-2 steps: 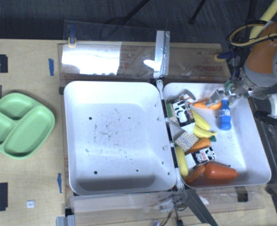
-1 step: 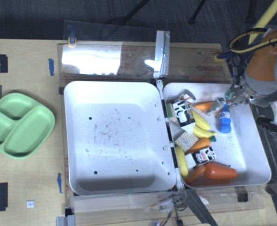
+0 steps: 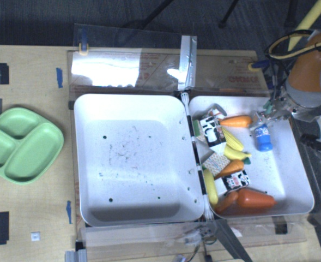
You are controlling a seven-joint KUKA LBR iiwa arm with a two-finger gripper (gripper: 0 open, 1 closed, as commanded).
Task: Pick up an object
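Note:
The right bin (image 3: 291, 168) holds a heap of toy food. A blue bottle (image 3: 263, 138) lies near its back right, apart from the rest. Left of it are an orange carrot (image 3: 236, 122), a black-and-white carton (image 3: 211, 130) and a yellow corn cob (image 3: 234, 141). Lower down lie a second carrot (image 3: 230, 168), a small cow-print carton (image 3: 237, 180), a yellow banana (image 3: 209, 186) and a red-orange pepper (image 3: 253, 200). My gripper (image 3: 269, 113) hangs at the bin's back right, just above the blue bottle's top end, and I see nothing in it.
The left bin (image 3: 84, 113) sits beside the right one, with a metal divider post (image 3: 188, 61) and a clear panel (image 3: 127, 64) behind. A green sectioned plate (image 3: 22, 144) rests on the bench at far left. The arm's grey body and cables (image 3: 304, 75) fill the upper right.

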